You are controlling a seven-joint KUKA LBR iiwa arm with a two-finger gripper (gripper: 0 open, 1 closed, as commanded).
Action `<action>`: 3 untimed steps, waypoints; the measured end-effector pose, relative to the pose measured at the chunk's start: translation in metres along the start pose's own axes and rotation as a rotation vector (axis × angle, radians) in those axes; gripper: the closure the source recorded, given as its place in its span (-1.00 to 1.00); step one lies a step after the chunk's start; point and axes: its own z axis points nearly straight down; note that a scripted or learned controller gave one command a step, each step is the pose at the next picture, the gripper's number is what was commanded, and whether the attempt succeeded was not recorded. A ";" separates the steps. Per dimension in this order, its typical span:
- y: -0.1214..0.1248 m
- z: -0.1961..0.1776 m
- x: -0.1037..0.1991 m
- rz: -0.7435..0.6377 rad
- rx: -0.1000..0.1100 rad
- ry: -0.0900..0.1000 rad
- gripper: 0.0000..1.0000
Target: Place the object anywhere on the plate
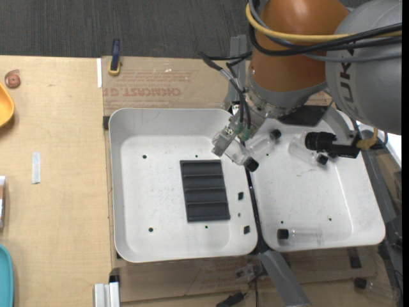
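Hovering my claw [235, 147] over left bin [128, 190], at one o'clock from dark ribbed plate [204, 190]; finger state unclear, possibly blurred.

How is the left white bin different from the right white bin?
The left bin has a dark ribbed rectangular plate lying flat in its middle; the right bin has a small clear object near its front edge instead. The left bin lies open to view, while the arm covers part of the right bin's back. The pincer hangs over the left bin's right edge. Both are shallow and white with rounded corners.
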 end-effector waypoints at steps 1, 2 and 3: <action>0.012 0.038 0.006 -0.349 0.000 0.002 1.00; 0.027 -0.047 0.052 -0.491 -0.002 0.000 1.00; 0.084 0.027 0.008 -0.417 -0.001 0.001 1.00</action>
